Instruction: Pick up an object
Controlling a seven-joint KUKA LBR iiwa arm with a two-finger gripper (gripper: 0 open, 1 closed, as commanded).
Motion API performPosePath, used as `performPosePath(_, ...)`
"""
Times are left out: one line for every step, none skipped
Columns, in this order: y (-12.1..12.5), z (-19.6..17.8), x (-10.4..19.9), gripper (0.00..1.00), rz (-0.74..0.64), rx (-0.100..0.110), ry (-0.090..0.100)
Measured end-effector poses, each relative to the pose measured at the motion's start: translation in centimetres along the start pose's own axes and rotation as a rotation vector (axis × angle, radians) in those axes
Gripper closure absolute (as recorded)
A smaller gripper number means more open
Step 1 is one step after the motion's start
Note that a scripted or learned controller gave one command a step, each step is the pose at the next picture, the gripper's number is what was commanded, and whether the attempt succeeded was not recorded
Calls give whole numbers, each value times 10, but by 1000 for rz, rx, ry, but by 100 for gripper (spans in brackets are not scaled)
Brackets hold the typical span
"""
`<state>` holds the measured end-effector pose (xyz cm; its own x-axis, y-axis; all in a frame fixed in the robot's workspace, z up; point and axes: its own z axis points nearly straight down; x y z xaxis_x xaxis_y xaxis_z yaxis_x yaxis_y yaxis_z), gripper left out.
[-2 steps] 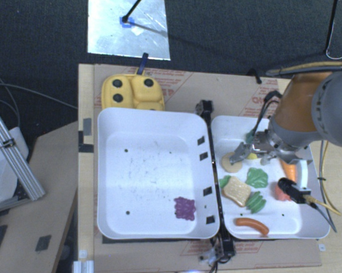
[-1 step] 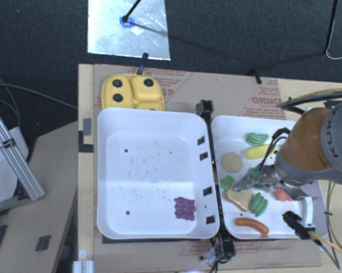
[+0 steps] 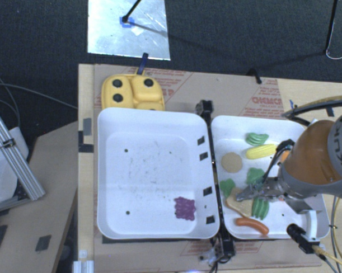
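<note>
- the grey arm with the orange band [image 3: 316, 152] is reaching in from 3 o'clock, and its two-finger gripper [image 3: 248, 193] is hanging low in the right white bin [image 3: 238, 125], among the toy foods.
- whether the gripper is apart or together cannot be told here.
- candidate objects are lying close by: a green ridged plastic vegetable [image 3: 260, 207] at the gripper's 5 o'clock, a red-orange plastic sausage [image 3: 252, 224] beyond it, a yellow plastic corn cob [image 3: 261, 151] at 12 o'clock.
- for a clean pick, straddling one piece only and closing across its narrow side is advisable.
- red print on the cardboard sheet [image 3: 178, 84] is showing, too blurred for reading.
</note>
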<state>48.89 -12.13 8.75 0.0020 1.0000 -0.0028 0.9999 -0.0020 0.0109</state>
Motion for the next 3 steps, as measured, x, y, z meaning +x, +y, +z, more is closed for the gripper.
performPosePath(20, -313, -2, 0, -8, -11, -1)
performPosePath(18, -457, 84, 0, -17, -11, 4)
performPosePath(18, -459, 79, 100, -11, 3, 2)
